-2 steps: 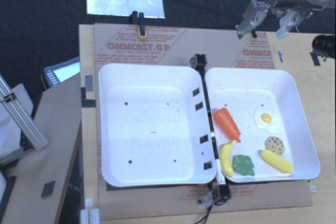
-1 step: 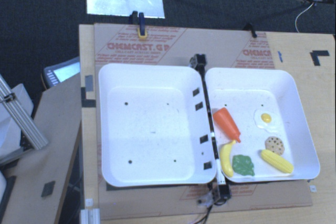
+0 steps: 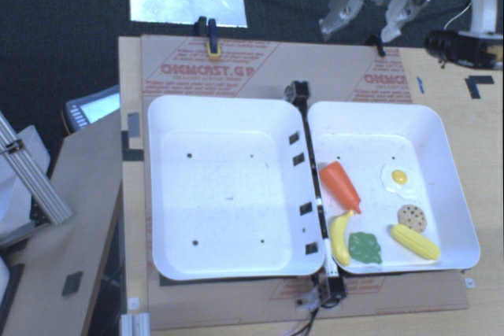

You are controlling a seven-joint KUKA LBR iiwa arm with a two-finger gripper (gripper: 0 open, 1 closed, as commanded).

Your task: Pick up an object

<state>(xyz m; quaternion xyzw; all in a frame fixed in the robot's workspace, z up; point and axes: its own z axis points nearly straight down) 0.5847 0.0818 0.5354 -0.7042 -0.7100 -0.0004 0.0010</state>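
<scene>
Fingers [image 3: 344,5] spread apart and bare, hanging high beyond the far edge of the right bin [image 3: 441,139].

Nothing picked yet; the whole task remains. Near that bin's front edge I note a carrot [image 3: 341,183], banana [image 3: 340,237], green leaf [image 3: 365,248], corn cob [image 3: 415,241], cookie [image 3: 411,216] and fried egg [image 3: 398,178], all untouched.

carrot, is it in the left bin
No, the carrot lies in the right bin, near the divider, above the banana.
</scene>
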